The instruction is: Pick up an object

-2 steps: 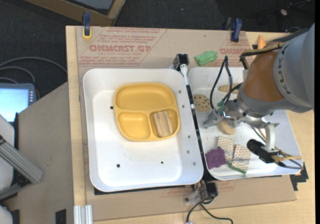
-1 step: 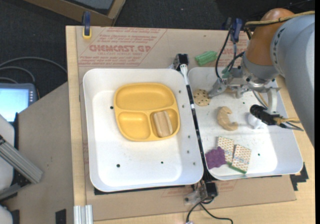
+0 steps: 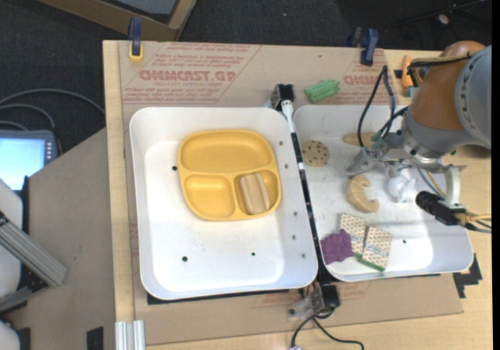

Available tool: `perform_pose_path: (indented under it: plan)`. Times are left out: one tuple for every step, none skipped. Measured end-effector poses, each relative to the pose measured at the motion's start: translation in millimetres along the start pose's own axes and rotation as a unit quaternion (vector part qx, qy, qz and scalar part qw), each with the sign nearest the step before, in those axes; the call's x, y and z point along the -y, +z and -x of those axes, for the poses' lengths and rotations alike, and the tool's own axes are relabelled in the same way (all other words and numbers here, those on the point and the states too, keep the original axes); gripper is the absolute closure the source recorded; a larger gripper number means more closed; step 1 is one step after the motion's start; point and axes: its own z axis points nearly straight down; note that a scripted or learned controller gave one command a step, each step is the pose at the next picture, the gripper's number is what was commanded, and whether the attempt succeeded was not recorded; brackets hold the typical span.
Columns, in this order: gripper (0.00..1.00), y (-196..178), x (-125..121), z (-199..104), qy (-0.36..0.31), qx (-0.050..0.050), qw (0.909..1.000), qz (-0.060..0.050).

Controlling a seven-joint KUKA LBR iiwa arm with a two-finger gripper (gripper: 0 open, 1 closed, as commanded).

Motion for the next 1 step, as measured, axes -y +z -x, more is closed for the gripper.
perform_pose_path:
  plan:
    - [0.00,1.7,41.2,-32.5,-0.002,-0.001,1.0000,-0.001]
